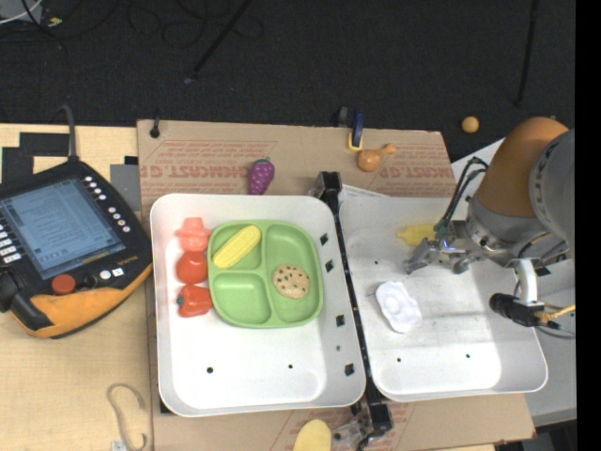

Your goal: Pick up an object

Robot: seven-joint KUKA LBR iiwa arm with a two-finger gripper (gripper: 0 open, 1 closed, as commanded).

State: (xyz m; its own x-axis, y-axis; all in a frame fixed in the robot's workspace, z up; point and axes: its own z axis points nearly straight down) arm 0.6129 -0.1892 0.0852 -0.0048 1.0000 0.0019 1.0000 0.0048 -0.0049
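Dark carpet fills the background at twelve o'clock, crossed by loose black cables. Below it, the counter (84, 383) carries two shallow white bins side by side on a sheet of brown cardboard (216, 153).

At nine o'clock in the left bin (244, 374) sits a green divided tray (254, 303). A yellow ear of corn (235, 245) lies in its upper-left compartment and a cookie (292, 280) in its right one. Three red and pink toy pieces (192, 267) stand in a column just beside the tray's left edge.

In the right bin (470, 369), a white crumpled object (398, 305) lies near the middle, slightly toward seven o'clock. A yellow scrap (417, 234) lies near the bin's upper edge.

From three o'clock the arm (526, 181), grey with an orange band, reaches over the right bin. Its gripper (434, 254) hangs low over the bin floor, just below the yellow scrap and up and to the right of the white object, apart from it. Whether the gripper is apart or together I cannot tell.

On the cardboard at twelve o'clock rest a purple grape bunch (261, 174) and an orange pear-shaped toy (373, 157). At nine o'clock on the counter lies a control pendant (66, 242) with a screen. A yellow rounded toy (313, 434) sits at six o'clock.
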